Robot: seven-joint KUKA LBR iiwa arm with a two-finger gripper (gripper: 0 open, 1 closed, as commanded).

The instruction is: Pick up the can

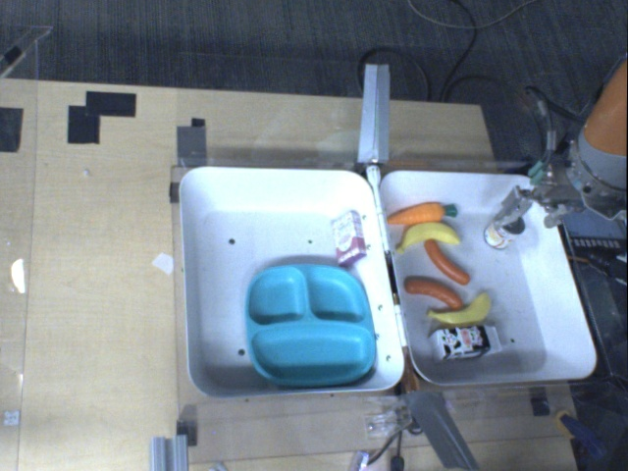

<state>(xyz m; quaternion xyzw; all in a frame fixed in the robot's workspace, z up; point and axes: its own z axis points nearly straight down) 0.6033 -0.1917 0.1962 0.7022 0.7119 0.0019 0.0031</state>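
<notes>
bench [98, 263] (pale wood) | left bin [211, 263] | right bin [549, 312], side by side

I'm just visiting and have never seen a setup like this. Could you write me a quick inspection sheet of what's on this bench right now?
Surface: wooden bench bearing a left bin and a right bin, side by side.
Job's things: can, black and white, lying on its side near the right bin's front.
Clutter: right bin holds a carrot, two bananas and two sausages; left bin holds a blue tray and a small packet.
Grippers: gripper over the right bin's back right part, apart from the can; nothing seen between its fingers.
Cables: one loops on the floor behind the bench.
Surroundings: dark carpet; black marks on the bench's far left.
</notes>
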